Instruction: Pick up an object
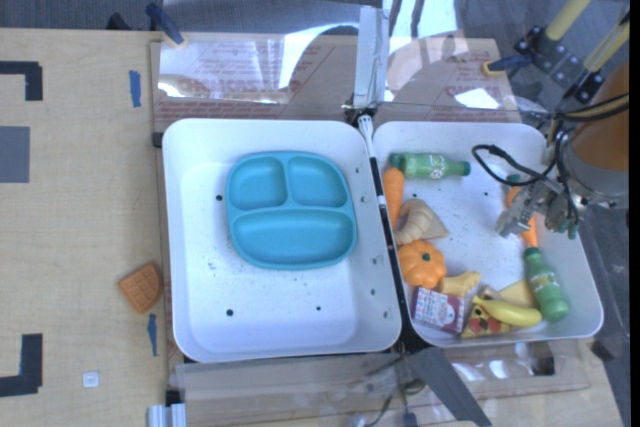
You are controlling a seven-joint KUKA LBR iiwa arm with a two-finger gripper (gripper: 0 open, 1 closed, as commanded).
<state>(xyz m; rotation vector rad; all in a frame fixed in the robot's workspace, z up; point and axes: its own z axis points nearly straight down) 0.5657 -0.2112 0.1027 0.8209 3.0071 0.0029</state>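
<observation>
Gripper [537,218] hovers right of frame centre, above green bottle [545,283]; finger state cannot tell. Bottle likely light, rigid, slick plastic; grasp mid-body across its width.

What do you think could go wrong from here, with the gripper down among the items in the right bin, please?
The gripper sits low by the right bin's far wall, near an orange piece and a green bottle. It might close on nothing, or nudge the bottle instead. The loose black cable beside it could snag.
</observation>
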